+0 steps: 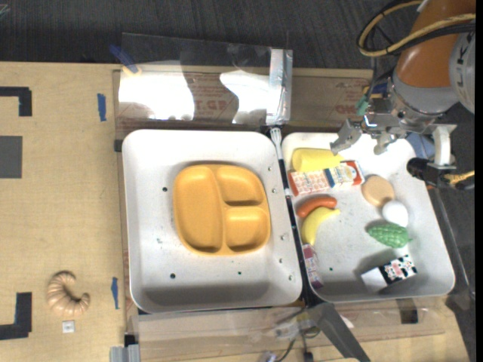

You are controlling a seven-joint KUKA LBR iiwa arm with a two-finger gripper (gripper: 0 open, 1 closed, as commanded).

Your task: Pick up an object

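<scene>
While no object had been lifted yet, the likeliest target, a yellow block [315,159], lay at the far left of the right bin [441,259], and the gripper [364,142] hung just to its right over the bin's far edge with jaws spread and nothing between them. This looked like the approach step, and the next move would call for a descent onto one piece, clear of the snack packet [324,179] touching the block's near side; the left bin [143,202] held a yellow tray [221,207].
</scene>
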